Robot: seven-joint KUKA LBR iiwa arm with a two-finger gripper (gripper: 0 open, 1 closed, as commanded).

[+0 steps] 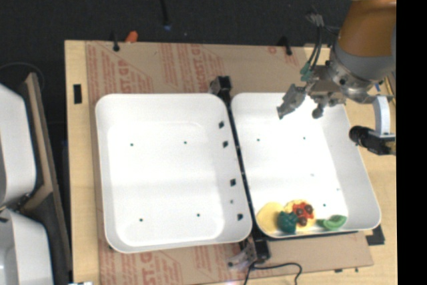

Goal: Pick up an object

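Observation:
Small toys lie clustered at the near edge of the right bin (pixel 267 143): a pale yellow flat piece (pixel 268 215), a teal piece (pixel 287 223), a red and dark piece (pixel 303 210) and a green piece (pixel 333 221). My gripper (pixel 303 107) hangs over the far part of that bin, well away from the toys. Its two fingers stand apart with nothing between them.
The left bin (pixel 167 170) sits beside the right one, with black clips (pixel 230 163) along the seam between them. Both rest on a cardboard sheet (pixel 160 70) on the bench. The orange-banded arm (pixel 367 30) comes in from the upper right.

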